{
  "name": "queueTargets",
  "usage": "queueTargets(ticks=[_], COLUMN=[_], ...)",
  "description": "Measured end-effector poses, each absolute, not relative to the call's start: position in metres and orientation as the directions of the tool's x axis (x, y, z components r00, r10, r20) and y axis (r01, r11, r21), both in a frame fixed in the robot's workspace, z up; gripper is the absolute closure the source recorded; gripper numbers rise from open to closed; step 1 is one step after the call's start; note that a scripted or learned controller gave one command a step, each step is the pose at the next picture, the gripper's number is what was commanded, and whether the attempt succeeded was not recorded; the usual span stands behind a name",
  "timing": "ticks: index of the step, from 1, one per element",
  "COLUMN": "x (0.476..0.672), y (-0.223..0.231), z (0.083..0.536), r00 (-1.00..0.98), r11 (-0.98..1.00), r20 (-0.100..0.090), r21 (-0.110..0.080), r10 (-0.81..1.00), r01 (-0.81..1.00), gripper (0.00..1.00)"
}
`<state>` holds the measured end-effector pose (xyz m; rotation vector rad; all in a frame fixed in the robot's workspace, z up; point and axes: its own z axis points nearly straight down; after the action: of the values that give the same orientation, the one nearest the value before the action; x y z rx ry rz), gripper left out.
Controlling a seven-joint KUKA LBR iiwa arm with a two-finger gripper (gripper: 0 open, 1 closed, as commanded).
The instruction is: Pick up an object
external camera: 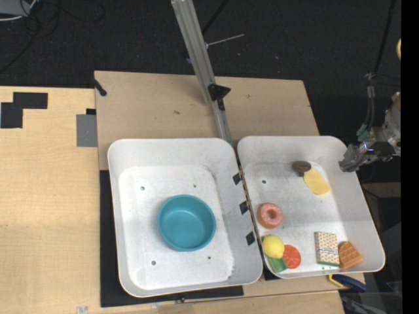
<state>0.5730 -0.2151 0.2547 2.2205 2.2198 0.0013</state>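
Grey gripper [354,157] over bin rim [350,169]

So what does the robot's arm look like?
Just its tip shows at the right edge, by the right bin. The end effector is a small dark grey metal piece, with lighter grey, whitish parts behind it and a thin dark cable running up above it.

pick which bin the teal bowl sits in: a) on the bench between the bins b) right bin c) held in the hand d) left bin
d: the teal bowl sits alone on the floor of the left bin, while the pink donut and the other small items lie in the right bin.
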Motion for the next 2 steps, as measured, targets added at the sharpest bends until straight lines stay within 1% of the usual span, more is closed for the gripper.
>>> queueTargets(ticks=[1,2], x=[0.578,0.581], y=[-0.164,-0.123], z=[0.261,0.255], r00=[-0.003,-0.003], r11=[0.003,0.003], r20=[0.000,0.001], r21=[0.000,-0.001], r10=[1.000,1.000], r01=[1.000,1.000], gripper=[1.00,1.00])
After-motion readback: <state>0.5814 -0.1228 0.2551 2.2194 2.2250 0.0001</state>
